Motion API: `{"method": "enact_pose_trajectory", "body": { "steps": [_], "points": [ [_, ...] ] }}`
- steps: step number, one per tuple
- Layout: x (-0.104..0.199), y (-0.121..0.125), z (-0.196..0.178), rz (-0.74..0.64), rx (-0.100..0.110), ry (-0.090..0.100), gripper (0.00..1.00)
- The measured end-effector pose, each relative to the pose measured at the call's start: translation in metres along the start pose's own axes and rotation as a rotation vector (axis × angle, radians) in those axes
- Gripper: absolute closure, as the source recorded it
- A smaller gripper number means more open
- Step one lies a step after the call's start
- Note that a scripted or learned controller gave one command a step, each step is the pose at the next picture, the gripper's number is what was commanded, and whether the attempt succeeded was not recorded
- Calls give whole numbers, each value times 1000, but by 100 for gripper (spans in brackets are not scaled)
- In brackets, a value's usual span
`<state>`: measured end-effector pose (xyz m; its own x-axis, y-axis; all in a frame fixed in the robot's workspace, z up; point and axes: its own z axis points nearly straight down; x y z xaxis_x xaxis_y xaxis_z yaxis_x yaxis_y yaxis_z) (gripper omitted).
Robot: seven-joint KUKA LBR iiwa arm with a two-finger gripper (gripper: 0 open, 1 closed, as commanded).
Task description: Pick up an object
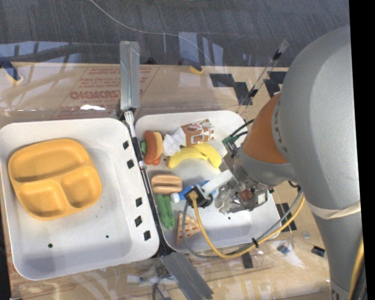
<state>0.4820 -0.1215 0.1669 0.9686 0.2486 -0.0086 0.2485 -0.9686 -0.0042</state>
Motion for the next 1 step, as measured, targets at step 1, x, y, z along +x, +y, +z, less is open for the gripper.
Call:
{"method": "enact_pose_trajectory", "body": {
  "steps": [1],
  "points": [
    [37, 12, 64, -37, 2, -2, 100]
  ]
}}
